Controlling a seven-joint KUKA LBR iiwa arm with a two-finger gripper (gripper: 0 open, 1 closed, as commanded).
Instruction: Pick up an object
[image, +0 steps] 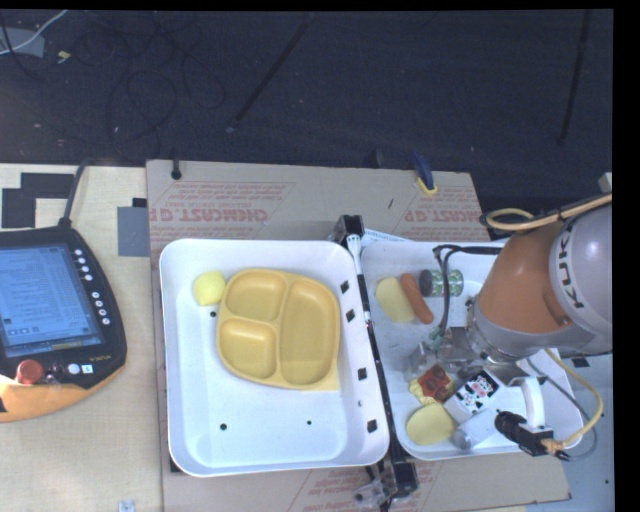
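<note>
Now my arm (545, 290) hangs low over the right bin (385, 420), wrist hiding the gripper (452, 350)

From here I can't tell its state; candidate objects crowd beneath it: a yellow piece (430, 425), an orange carrot-like stick (417, 298), a small red item (434, 382). The divided yellow plate (280, 328) sits in the left bin (200, 440). I'd worry the clutter causes a pinch on two things, or a glancing miss

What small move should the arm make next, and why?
Probably descend a little over the small red object in the right bin. The arm's wrist sits above that clutter, and nothing there looks lifted yet.
</note>
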